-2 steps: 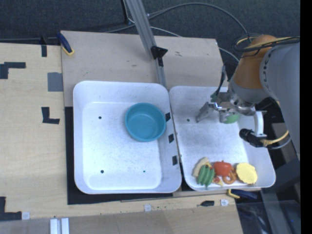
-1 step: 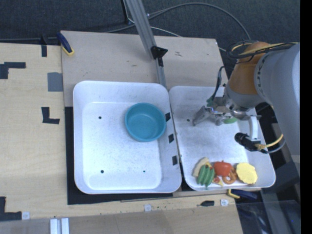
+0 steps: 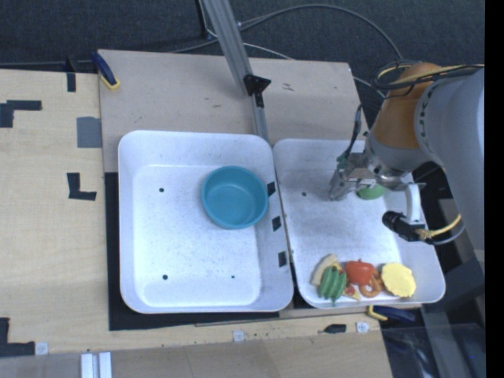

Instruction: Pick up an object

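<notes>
Arm (image 3: 425, 116) low over right bin (image 3: 315, 219) (wrist down)

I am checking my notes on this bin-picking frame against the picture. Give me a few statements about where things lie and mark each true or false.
1. The blue bowl sits in the left bin. True.
2. The toy food lies along the right bin's far edge. False: the green vegetable, red piece and yellow piece lie along its near edge.
3. The gripper is over the right bin. True.
4. The blue bowl lies tipped on its side. False: it stands upright, opening upward.
</notes>
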`<state>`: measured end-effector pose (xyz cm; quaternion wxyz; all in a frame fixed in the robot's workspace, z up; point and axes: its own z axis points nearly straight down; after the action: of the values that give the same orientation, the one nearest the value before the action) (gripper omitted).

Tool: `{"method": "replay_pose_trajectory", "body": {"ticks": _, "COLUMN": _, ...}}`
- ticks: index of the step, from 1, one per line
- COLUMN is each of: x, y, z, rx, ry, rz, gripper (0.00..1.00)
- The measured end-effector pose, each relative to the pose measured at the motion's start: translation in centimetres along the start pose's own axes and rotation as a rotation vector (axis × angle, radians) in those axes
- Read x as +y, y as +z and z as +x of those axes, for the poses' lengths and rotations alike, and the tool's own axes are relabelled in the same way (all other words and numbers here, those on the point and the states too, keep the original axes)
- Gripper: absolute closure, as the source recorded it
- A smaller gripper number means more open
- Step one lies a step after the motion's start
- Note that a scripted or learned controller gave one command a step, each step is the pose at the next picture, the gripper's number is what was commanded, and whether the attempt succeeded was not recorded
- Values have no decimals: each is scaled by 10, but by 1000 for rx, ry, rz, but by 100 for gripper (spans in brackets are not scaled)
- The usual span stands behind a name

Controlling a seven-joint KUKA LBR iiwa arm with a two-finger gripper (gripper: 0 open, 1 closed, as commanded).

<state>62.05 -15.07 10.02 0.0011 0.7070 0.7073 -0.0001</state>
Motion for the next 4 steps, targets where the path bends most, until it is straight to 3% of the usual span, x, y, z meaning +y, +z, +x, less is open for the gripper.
{"method": "replay_pose_trajectory", "body": {"ticks": 3, "x": 20, "y": -149, "z": 3, "rx": 1, "ry": 0, "rz": -2, "gripper": 100}}
{"method": "replay_pose_trajectory", "body": {"ticks": 4, "x": 1, "y": -136, "z": 48, "rx": 2, "ry": -3, "rz": 3, "gripper": 100}}
